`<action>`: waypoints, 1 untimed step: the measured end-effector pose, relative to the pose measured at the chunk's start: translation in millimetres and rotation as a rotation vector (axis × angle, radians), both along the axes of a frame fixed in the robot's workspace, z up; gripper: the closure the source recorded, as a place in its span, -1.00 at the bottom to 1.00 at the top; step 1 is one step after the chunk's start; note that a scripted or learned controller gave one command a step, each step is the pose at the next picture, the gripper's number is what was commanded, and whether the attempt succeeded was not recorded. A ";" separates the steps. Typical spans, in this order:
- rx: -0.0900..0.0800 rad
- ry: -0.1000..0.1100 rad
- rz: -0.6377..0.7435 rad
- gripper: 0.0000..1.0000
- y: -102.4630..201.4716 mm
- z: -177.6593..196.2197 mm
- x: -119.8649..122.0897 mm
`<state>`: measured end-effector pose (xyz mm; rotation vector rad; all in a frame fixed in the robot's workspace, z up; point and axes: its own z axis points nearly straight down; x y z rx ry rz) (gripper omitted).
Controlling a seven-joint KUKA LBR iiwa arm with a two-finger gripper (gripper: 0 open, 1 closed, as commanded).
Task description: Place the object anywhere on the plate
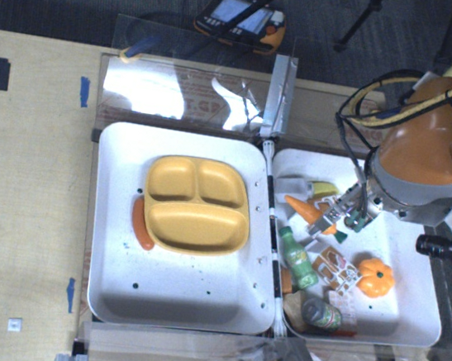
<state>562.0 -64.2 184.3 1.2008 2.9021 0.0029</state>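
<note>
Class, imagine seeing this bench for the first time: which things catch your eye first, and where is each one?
The yellow three-compartment plastic plate stands out in the middle of the left white bin, with an orange sausage-shaped toy lying along its left edge. In the right white bin, the grey arm's pincer hovers by an orange carrot toy, above a green bottle and a small orange pumpkin.
</note>
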 end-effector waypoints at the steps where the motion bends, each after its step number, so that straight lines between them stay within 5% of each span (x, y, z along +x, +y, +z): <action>1: 0.000 0.000 0.000 -1.00 0.0 0.0 0.0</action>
